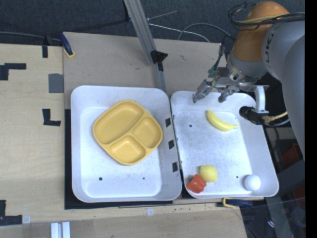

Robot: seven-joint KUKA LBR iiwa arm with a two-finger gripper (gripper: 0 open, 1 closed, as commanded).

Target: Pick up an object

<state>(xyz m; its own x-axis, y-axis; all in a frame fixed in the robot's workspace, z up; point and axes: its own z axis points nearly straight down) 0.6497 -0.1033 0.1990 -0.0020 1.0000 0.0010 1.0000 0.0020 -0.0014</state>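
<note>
Nearest to us, along the near edge of the right bin [257, 152], we see three small things. A red object [196, 184] sits in the near left corner, and a yellow lemon-like fruit [209, 173] lies just beside it, touching or almost touching it on its far right side. A white ball [253, 182] rests well apart from them in the near right corner.

The left bin [79, 148] carries a yellow divided plate [128, 132] with three compartments. It lies flat and turned at an angle, somewhat toward the far side of the bin's middle, with bare white floor between it and the near edge.

Farther back in the right bin, a yellow banana [221, 121] lies on the floor toward the far edge, curved, roughly midway between the left and right walls.

Beyond the banana, over the far edge of the right bin, we see the gripper [214, 94]. Its two fingers are spread apart, one toward the left and one toward the right, and nothing sits between them. It stands apart from the banana, on the far side of it. The grey arm [285, 43] with its orange band rises behind it at the right.

A metal pole [141, 24] slants across the bench [29, 133] beyond the bins.
</note>
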